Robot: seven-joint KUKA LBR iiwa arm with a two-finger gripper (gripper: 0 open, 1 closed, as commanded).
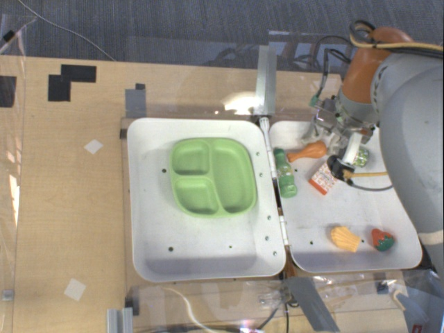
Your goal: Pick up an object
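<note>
Orange plastic drumstick [309, 151] looks light, stiff and slick; you'd pinch its narrow bone end. Jaws [338, 143] hover just beside it; I cannot tell their spread.

The grey arm [409, 137] reaches in from the right, its tool [331, 139] lowered.

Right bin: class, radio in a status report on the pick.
Gripper low over right bin, beside orange drumstick. Nothing seen between fingers. Green bottle, red-white packet crowd close.
</note>
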